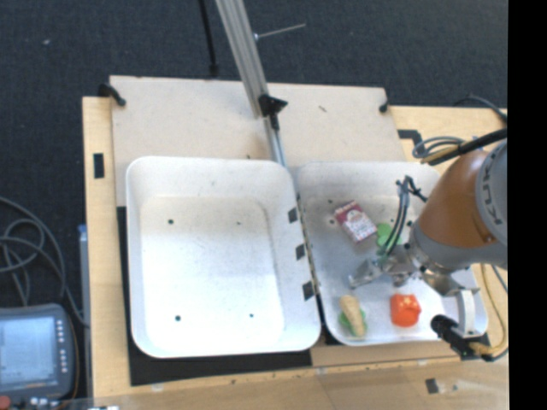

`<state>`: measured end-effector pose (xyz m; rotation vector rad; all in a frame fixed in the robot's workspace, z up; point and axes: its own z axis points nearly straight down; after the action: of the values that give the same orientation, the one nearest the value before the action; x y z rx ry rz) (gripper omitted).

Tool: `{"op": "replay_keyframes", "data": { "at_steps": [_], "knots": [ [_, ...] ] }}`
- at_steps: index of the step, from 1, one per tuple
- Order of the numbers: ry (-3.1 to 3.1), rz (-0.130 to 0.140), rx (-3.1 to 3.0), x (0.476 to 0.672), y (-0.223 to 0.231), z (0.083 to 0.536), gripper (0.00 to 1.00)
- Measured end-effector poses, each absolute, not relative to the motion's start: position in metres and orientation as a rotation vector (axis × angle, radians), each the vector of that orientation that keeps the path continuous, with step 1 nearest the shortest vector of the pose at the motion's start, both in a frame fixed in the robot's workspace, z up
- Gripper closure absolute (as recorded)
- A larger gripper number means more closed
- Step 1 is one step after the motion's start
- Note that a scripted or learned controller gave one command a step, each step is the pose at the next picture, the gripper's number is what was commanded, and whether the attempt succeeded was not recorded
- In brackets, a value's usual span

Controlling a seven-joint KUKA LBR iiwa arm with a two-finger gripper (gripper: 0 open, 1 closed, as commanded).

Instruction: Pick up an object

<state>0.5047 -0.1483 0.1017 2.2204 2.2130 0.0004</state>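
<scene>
Nearest to the camera, along the front wall of the right bin (444, 338), two things are lying: a yellow-green object (352, 313) on the left and an orange-red object (405, 309) just to its right, a little apart from each other. Nothing is lifting them; both are resting on the bin floor. A little further in, my pincer (369, 273) is hanging low over the middle of this bin, between these two things and the red-and-white packet (355, 222) behind it. I cannot tell if it is spread or pressed together, and I am seeing nothing caught in it. Just beside my wrist, something green (385, 232) is partly hiding. The left bin (137, 229) is standing beside. I am judging that the pick is not yet done: choosing, gripping and lifting are all remaining.
</scene>
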Motion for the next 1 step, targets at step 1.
{"op": "replay_keyframes", "data": {
  "at_steps": [1],
  "knots": [
    [2.205, 0.005, 2.228, 0.5053, -0.1480, 0.1121, 1.00]
  ]
}}
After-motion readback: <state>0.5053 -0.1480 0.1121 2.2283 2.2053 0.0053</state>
